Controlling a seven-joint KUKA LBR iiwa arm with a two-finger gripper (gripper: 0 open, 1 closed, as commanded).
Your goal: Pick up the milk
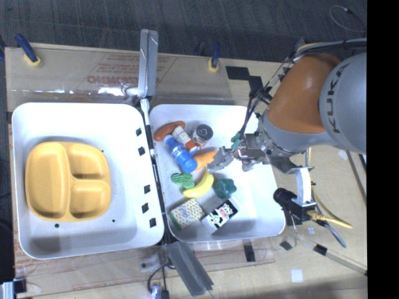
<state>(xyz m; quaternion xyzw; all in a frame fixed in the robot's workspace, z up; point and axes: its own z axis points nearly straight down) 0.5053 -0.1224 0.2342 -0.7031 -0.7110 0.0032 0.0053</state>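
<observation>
The milk (222,214) is a small carton with black and white cow patches, lying near the front edge of the right bin (262,220). My gripper (223,159) hangs over the middle of that bin, above and behind the milk, close to an orange carrot (204,158). A dark green toy (224,187) lies between the gripper and the milk. Nothing shows in the gripper's grasp.
The right bin also holds a sausage (169,129), a dark can (204,132), a blue bottle (181,155), a green toy (182,179), a banana (199,186) and a checkered box (187,212) touching the milk's left side. A yellow divided plate (67,180) fills the left bin (124,229).
</observation>
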